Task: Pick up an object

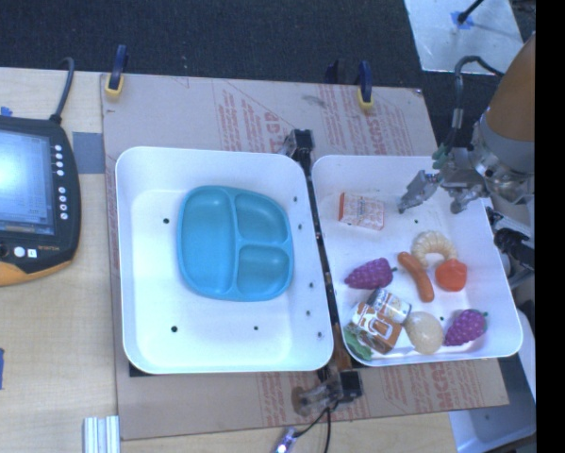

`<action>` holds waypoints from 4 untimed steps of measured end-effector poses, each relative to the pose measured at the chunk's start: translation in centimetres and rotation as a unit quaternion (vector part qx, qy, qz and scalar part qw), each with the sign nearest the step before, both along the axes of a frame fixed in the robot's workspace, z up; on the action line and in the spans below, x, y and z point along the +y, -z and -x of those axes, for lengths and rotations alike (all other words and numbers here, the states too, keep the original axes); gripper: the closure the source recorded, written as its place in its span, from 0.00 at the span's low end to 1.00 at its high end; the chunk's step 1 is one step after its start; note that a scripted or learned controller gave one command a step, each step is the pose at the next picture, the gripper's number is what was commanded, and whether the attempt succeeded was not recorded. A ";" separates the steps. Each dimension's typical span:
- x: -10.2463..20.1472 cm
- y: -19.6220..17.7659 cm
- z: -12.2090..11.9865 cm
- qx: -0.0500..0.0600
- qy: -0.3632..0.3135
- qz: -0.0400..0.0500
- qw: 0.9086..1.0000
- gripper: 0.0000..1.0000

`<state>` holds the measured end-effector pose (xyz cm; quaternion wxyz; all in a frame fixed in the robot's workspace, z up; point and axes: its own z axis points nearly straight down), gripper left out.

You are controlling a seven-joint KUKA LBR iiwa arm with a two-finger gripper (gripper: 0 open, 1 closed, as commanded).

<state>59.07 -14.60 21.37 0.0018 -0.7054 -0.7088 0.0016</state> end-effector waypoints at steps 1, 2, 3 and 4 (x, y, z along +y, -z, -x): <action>2.9 10.5 2.8 0.000 0.000 0.001 1.000 0.00; 0.3 11.9 -2.2 -0.001 0.000 0.000 1.000 0.00; -1.6 12.2 3.6 0.000 0.000 0.000 1.000 0.00; -4.1 12.2 7.3 0.000 0.000 0.000 1.000 0.00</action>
